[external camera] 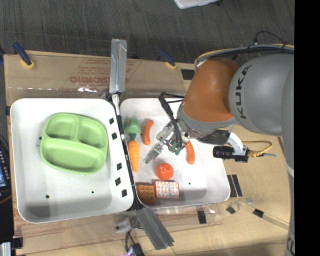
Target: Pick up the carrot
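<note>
Cardboard (90, 75) under the bins bears faint red print, unreadable. Arm (260, 95) reads "KUKA". Gripper (159, 145) hangs released, fingers apart, just beside the carrot (133, 155).

The arm (260, 95) ran off the right edge, and its orange band (212, 90) covered the right bin's (215, 187) far corner. The jaws were too blurred to read. A white object (197, 3) was cut off by the top edge.
</note>
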Available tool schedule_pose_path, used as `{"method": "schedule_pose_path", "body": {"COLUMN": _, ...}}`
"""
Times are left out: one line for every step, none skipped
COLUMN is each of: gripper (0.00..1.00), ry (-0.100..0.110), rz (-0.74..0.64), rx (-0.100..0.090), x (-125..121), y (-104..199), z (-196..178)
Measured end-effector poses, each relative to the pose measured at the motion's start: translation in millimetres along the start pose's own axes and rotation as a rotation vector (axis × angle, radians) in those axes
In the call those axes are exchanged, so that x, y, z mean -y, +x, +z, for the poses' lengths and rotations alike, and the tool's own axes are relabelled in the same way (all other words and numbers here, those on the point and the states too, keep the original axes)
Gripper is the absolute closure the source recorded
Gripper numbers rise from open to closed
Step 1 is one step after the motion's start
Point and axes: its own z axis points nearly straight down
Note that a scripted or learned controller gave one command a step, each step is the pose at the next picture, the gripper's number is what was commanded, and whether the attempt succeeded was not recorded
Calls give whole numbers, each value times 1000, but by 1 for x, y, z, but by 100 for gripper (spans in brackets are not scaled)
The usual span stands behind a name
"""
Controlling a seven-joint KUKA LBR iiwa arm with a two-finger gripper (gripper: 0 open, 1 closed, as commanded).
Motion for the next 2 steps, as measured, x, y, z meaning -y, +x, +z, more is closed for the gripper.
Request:
{"method": "schedule_pose_path", "body": {"gripper": 0, "ry": -2, "rz": -377, "rx": 4, "x": -8, "y": -40, "z": 21}}
{"method": "schedule_pose_path", "body": {"gripper": 0, "ry": -2, "rz": 104, "rx": 5, "x": -1, "y": -42, "z": -100}}
